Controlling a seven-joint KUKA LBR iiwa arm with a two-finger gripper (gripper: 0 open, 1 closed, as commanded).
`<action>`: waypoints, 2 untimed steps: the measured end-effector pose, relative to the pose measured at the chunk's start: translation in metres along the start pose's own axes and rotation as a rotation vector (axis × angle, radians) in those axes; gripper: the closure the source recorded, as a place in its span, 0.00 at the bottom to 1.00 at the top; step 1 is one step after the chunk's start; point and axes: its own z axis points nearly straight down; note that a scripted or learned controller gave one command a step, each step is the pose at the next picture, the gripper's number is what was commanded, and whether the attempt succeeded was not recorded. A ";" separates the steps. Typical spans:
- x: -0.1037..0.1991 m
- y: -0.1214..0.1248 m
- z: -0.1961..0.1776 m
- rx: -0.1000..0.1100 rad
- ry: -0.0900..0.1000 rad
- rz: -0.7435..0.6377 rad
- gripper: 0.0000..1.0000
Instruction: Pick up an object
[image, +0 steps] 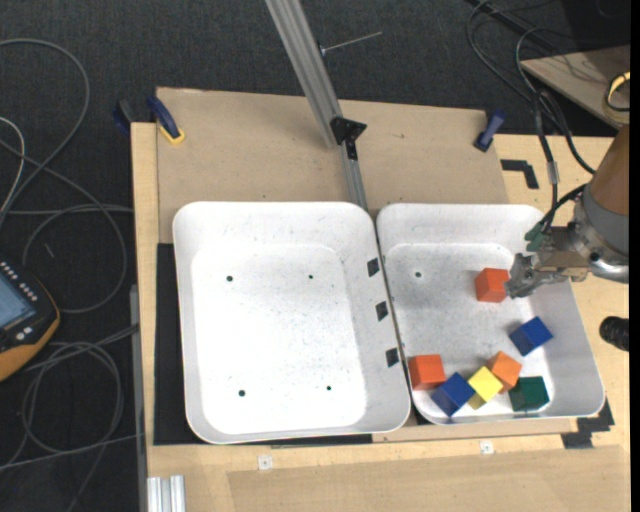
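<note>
Right now, poised low over the right bin (455, 212), gripper (520, 278) just beside the lone orange cube (491, 285), at the cube's right edge. Cannot tell from this slanted view how far the gripper is spread, nor whether anything sits inside it; too dark and too small to read. Looks like the approach step of a pick, with that cube the likely target.

To do it well:

- Centre over the cube before descending; at present seems offset toward the right, so probably needs a small shift left.
- Line up with two flat opposite faces, not a corner, since a cube clamped on the diagonal tends to twist out.
- Descend straight, stopping short of the bin floor.
- Close gently, then lift vertically and check for the cube between the tips before calling it held.

Plenty of free floor around this cube: blue cube (531, 335) well apart below, and the cluster near the front rim, yellow cube (485, 384) and green cube (528, 394) among it, farther still. Left bin (270, 320) not involved.
</note>
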 end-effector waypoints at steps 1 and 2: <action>0.047 0.012 -0.004 0.000 0.001 -0.001 1.00; 0.097 0.027 -0.002 0.000 0.001 -0.001 1.00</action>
